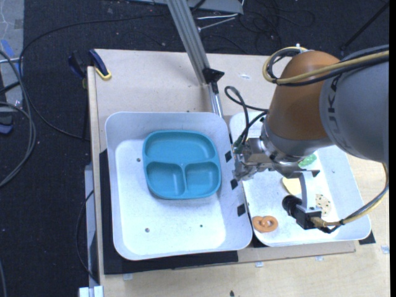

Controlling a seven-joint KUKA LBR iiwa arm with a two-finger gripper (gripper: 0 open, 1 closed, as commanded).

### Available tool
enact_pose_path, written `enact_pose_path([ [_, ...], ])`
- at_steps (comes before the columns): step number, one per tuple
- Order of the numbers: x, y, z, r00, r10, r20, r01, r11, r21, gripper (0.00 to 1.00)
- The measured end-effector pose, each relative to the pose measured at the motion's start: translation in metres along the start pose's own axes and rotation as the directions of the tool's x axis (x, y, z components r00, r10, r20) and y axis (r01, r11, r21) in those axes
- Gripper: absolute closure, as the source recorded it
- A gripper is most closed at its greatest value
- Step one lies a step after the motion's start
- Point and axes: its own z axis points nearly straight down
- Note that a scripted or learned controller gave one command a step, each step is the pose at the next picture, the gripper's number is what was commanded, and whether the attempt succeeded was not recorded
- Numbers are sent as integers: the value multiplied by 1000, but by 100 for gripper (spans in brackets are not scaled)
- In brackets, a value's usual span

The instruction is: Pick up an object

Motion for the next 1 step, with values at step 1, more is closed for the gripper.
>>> enact_pose_path([
  [1, 49, 1, -6, 1000, 0, 1, 0, 1000, 0, 100],
])
